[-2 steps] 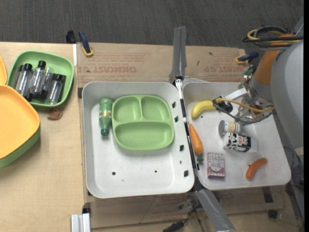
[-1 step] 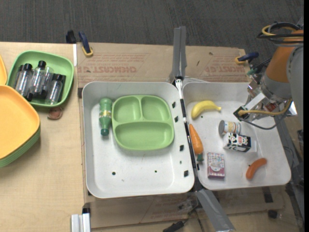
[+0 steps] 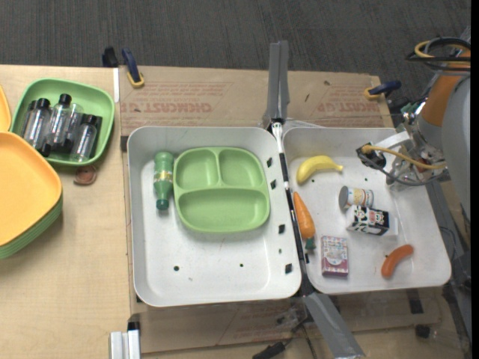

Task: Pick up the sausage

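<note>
The small orange-red sausage [image 3: 397,260] lies at the near right corner of the right white bin [image 3: 430,279], close to the rim; a descent could clip that wall or nudge it aside. Just left sits a pink card box [image 3: 334,256]. Farther back, the grey arm's pincer [image 3: 408,167] hovers over the far right; I cannot tell its state.

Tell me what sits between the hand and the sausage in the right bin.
In the camera view, the hand hangs at the right bin's upper right and the sausage lies near its lower right corner. Bare bin floor separates them; the cow-print carton sits just left of that line.
</note>
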{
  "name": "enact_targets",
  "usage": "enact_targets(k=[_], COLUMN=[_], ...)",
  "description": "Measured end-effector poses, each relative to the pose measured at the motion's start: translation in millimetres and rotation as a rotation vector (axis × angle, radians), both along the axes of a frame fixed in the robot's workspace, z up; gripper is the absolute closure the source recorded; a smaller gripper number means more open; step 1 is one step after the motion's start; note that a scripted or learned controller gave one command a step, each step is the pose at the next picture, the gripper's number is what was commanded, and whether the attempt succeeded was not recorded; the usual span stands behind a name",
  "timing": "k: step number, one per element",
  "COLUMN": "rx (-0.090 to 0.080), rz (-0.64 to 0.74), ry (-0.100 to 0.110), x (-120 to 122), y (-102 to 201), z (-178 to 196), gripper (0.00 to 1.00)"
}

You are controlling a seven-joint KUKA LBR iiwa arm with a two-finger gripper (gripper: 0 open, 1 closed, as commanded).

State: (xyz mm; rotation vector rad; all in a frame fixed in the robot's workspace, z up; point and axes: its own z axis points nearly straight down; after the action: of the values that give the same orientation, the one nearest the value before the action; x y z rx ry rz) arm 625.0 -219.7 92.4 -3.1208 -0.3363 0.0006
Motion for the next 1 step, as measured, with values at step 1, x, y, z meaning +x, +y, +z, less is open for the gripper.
enact_targets(k=[1], rx=[0.000], rz=[0.004], ry=[0.003], x=[-0.3], y=[0.4], z=[8.7], gripper=[1.00])
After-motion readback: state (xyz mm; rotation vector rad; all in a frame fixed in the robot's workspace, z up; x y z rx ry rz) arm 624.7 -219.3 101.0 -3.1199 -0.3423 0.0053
